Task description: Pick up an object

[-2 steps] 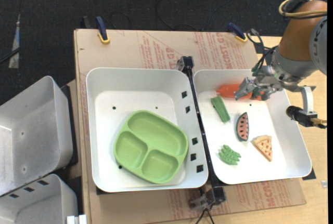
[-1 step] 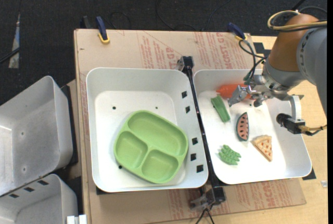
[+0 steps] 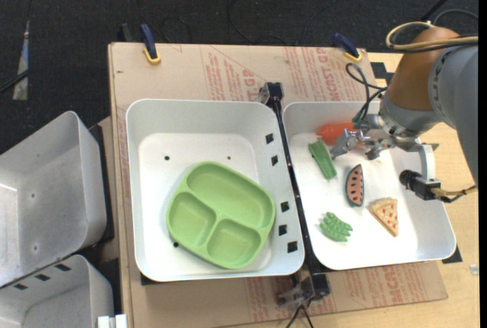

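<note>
Gripper: the metal two-finger gripper [image 3: 359,138] of the grey arm with the orange band [image 3: 415,75] is hovering low over the upper part of the right shallow white bin [image 3: 434,243]; whether its jaws are wide or narrow cannot be told at this slant, and nothing is showing between them.

Nearest object: a small orange-red plastic piece [image 3: 332,132] is lying just beside the gripper, at about nine to ten o'clock from it, partly tucked under the metalwork.

Second object: a long green plastic pod-shaped toy [image 3: 323,159] is lying near the gripper at about seven o'clock, its long axis running from eleven to five o'clock.

Third object: a red watermelon-slice toy with a green rind [image 3: 354,186] is lying at six o'clock, long axis nearly twelve to six.

Outer objects: a bumpy green toy cluster [image 3: 335,227] at about seven o'clock and a triangular pizza-slice toy [image 3: 386,214] at about five o'clock are lying well apart from the gripper.

Left bin: a light green divided plastic plate [image 3: 220,214] is resting in the left white bin [image 3: 152,121].

Judgement: the orange-red piece is probably the likeliest target, needing a short shift toward nine o'clock.
</note>
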`<state>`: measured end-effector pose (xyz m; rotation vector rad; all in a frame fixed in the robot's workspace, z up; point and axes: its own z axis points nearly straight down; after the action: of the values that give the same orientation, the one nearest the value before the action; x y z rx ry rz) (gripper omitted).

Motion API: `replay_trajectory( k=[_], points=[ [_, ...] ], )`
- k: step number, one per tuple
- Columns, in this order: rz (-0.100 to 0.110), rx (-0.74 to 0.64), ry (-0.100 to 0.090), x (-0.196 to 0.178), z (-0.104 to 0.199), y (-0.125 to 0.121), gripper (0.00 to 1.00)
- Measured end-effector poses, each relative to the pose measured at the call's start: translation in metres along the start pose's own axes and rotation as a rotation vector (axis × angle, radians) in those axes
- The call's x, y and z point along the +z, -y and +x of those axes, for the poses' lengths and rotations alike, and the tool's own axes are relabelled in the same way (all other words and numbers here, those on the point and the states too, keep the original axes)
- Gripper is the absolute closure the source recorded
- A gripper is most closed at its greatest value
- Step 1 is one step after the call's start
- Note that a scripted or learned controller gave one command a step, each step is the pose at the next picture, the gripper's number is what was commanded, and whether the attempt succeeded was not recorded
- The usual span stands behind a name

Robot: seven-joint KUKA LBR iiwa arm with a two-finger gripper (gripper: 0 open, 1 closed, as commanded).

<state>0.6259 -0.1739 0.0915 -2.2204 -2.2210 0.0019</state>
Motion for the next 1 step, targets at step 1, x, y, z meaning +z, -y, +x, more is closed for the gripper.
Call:
replay_trajectory(
  k=[1],
  points=[
    [-0.004,-0.001,0.001,-0.0120,0.0000,-0.0012,1.00]
  ],
)
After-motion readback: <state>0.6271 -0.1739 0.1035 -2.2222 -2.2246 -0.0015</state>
